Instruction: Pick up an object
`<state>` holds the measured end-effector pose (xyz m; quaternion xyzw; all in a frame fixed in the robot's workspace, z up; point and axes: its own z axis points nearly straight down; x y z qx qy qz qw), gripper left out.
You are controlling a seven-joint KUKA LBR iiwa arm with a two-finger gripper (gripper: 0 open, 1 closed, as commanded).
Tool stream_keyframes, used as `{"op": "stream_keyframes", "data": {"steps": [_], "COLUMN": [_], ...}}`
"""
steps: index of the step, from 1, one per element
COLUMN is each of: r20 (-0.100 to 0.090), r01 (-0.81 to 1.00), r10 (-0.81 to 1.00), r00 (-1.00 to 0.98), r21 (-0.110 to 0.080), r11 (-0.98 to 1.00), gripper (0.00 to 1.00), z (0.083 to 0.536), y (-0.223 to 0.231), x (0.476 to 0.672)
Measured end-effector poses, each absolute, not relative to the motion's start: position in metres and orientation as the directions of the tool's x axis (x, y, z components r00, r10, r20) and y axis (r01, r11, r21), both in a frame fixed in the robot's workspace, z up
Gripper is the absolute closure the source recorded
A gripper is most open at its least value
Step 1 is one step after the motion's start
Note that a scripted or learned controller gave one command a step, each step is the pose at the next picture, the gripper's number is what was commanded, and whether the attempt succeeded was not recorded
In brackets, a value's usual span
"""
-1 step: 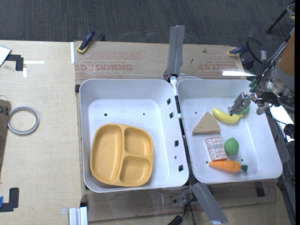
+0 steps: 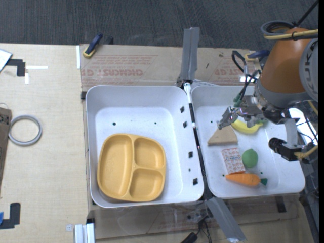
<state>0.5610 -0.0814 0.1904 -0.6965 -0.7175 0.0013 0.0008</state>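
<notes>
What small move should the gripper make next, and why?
Probably a short straight descent. The gripper hovers in the right bin, just above the tan wedge and beside the yellow banana, with nothing visibly between its fingers, so the wedge looks like the nearest pick.

Tape roll [image 2: 23,130] on the desk [image 2: 45,176], left of the bins; blue-and-yellow clamp [image 2: 93,45] at the cardboard's [image 2: 136,67] far edge.

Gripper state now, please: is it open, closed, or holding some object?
Gripper: cannot be told; it hangs over the right bin, near the yellow banana and the tan wedge.
</notes>
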Motion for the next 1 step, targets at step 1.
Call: {"op": "stream_keyframes", "data": {"steps": [1], "r20": [0.000], "r01": [0.987], "r10": [0.987], "r00": [0.162], "r21": [-0.004], "r11": [-0.162], "gripper": [0.00], "z": [0.1420], "y": [-0.0967], "x": [0.5144]}}
